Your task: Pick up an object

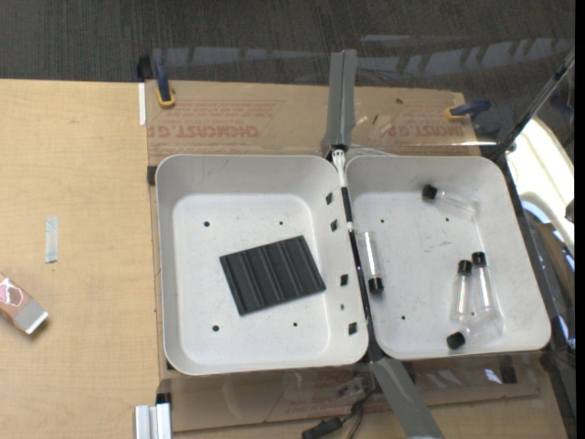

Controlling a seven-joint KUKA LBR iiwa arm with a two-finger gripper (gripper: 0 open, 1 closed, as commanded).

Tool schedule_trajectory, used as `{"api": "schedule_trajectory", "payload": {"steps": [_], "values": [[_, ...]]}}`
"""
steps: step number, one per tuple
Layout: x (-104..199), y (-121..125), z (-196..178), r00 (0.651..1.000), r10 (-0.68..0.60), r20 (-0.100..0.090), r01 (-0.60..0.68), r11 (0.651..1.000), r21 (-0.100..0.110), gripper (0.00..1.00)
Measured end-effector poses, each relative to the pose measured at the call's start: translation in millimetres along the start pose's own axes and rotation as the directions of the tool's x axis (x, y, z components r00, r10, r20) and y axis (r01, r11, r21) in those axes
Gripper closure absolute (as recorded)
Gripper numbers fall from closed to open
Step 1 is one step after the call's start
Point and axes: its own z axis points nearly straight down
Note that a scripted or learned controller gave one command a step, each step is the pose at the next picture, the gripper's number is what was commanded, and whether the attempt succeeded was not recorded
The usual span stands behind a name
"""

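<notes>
A dark ribbed rectangular mat [272, 274] lies flat and slightly turned on the floor of the left bin [183, 245]. In the right bin [411, 245] lie several clear tubes with black caps: one tube [370, 262] along the left wall, one [448, 199] near the back, two side by side [473, 289] toward the right, and one [471, 333] near the front right corner.
A metal divider bar [342, 99] rises behind the seam between the bins. Cardboard [238, 126] lines the bench behind them, held by clamps [164, 94]. On the wooden table at the left lie a small pale strip [51, 240] and a red-and-white object [20, 305].
</notes>
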Motion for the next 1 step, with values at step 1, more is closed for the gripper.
{"api": "schedule_trajectory", "payload": {"steps": [1], "values": [[0.0, 0.1, 0.0, 1.0, 0.0, 0.0, 0.0, 1.0, 0.0, 0.0]]}}
